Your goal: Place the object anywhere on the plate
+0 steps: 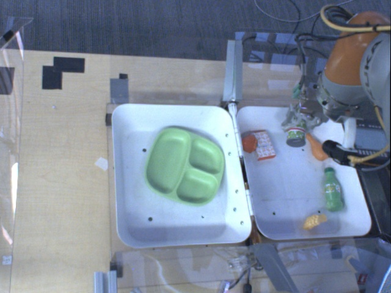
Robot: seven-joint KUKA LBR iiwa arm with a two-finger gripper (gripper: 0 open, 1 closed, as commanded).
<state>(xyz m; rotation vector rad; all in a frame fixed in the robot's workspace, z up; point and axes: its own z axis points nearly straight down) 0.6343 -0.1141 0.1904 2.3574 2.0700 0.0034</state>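
Tool over the right bin, above a small can.

The tool (300,119) hung at the back of the right bin (287,215), directly over a small can (295,137); whether it was clenched or released could not be told. Just right of the can lay an orange piece (316,148). A red-and-white packet (259,144) sat to the left, a green bottle (332,190) and a yellow item (313,221) nearer the front. The green plate (185,165) rested in the left bin (131,218) on the desk (61,182).
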